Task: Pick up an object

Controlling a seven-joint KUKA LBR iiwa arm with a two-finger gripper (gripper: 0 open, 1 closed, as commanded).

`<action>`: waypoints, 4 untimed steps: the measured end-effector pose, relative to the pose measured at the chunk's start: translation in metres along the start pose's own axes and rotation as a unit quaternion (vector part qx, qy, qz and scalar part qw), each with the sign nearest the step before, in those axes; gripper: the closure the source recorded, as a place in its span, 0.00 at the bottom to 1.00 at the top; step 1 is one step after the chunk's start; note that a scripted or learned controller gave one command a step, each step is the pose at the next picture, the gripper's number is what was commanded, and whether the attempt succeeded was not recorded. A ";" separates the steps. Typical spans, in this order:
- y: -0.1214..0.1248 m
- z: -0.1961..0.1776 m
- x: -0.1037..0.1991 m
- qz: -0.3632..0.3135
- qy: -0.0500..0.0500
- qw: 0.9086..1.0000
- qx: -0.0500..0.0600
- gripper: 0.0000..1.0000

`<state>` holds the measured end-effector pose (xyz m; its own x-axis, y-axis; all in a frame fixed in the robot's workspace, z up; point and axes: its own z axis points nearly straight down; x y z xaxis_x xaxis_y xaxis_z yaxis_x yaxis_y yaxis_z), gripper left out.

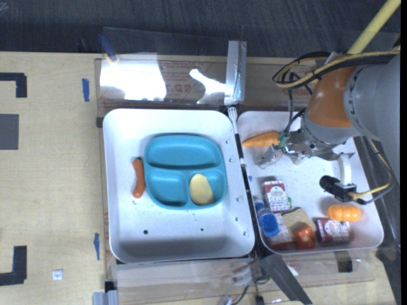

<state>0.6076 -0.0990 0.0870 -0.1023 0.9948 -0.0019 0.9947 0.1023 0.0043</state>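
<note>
Two white bins side by side, and the right bin (311,173) is the busy one. Nearest edge of it has a crowded row: a blue bottle-ish thing (267,224), a brown bread slice (294,219) touching a small red round item (305,236), then a dark red can (332,230) lying on its side. Just behind the can sits a small orange fruit (344,213). A little red-and-white box (275,196) is behind the blue thing, hard against the divider wall.

Farther back, the gripper (276,154) is down low in the bin's far left part. Honestly can't tell from this angle whether it's spread or closed, too small and cluttered. The carrot (261,139) lies right beside it, in the far left corner, tip toward the divider. I don't see anything gripped.

Left bin (178,234) holds a blue divided tray (184,157) with a yellow potato-looking lump (201,189) in its near right compartment, and an orange sausage (138,178) on the bin floor just left of the tray.
</note>
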 end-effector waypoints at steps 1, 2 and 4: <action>-0.095 -0.001 -0.007 -0.039 0.000 0.999 0.000 0.00; -0.049 0.000 -0.008 0.130 0.000 0.991 -0.001 0.00; -0.096 -0.001 -0.003 0.132 -0.001 0.991 -0.002 0.00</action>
<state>0.5126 -0.1122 0.0876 0.1608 0.9870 -0.0029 0.9870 -0.1608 0.0089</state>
